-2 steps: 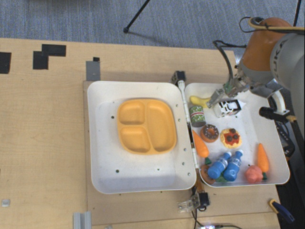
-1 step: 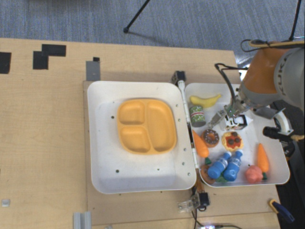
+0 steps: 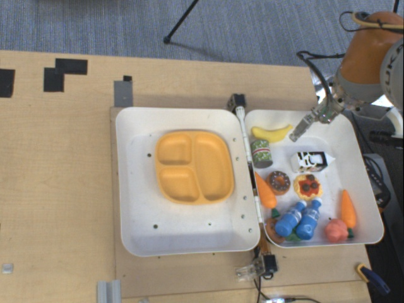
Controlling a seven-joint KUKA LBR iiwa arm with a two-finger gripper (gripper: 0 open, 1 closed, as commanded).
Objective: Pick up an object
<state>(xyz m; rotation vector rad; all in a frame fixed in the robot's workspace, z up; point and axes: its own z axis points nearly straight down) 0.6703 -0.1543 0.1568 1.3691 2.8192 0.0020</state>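
**Gripper over right bin, far edge**

The gripper point(image 3: 297, 131) hangs above the right bin point(image 3: 363, 169) near its far edge, just beside the banana point(image 3: 271, 132). Finger state cannot be determined; it appears to hold nothing

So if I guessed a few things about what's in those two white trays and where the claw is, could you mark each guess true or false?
1. The yellow divided plate lies in the left bin. True.
2. The banana lies on that plate. False: it lies in the right bin, near its far left corner.
3. The claw hangs over the right bin, beside the banana. True.
4. The two blue bottles stand upright. False: they lie on their sides, next to each other.
5. There are two carrots in the right bin. True.
6. The green can is in the left bin. False: it is in the right one, below the banana.
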